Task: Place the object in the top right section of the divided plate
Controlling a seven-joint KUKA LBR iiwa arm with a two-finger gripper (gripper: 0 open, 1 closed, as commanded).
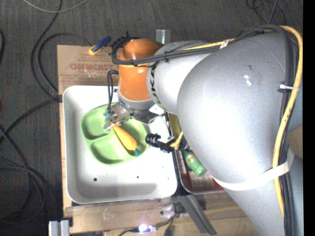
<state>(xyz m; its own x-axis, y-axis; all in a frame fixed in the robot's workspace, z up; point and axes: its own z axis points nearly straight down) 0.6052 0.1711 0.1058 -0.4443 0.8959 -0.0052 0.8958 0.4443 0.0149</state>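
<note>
The gripper (112, 121) is hovering over the green plate (96, 124) in the left bin (74, 181). A yellow carrot (125, 139) is lying just below-right of it, slanting down-right. Whether the fingers are pinching its upper end, I cannot tell.

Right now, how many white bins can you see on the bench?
2. The left white bin is in plain view and holds the green divided plate. The right white bin shows just a sliver under the arm, which may hide things in it.
</note>
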